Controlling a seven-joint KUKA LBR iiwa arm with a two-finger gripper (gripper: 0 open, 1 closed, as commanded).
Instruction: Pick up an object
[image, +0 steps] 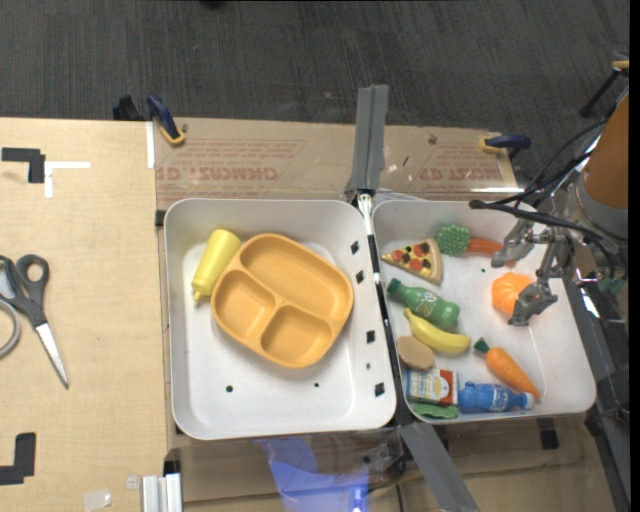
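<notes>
Blue bottle (497, 398) lies on its side at the near wall of the right bin (577, 345), below the jaws and a little toward the other bin; a small carton (432, 385) sits just beside its cap end. Gripper (528, 275) hangs over the far right part of that bin, arm entering from the right. An orange round fruit (511, 291) sits directly at the jaws, between the finger links or just under them; whether metal touches it I cannot tell. Jaws look spread wide enough to straddle it, with nothing lifted clear of the bin floor, so no hold to report. Judgement: this fruit is the likely target. It reads as a hollow plastic toy, so light, stiff, smooth-skinned and apt to roll or squirt out sideways; best taken across its widest middle, pads square to it, closing slowly. Not fragile. A carrot (508, 369) lies below the jaws, apart from the fruit. Banana (436, 333), green bottle (424, 301) and pizza slice (415, 259) lie further off toward the left bin (185, 330). That bin holds a yellow tray (280, 297), well apart from the jaws.
</notes>
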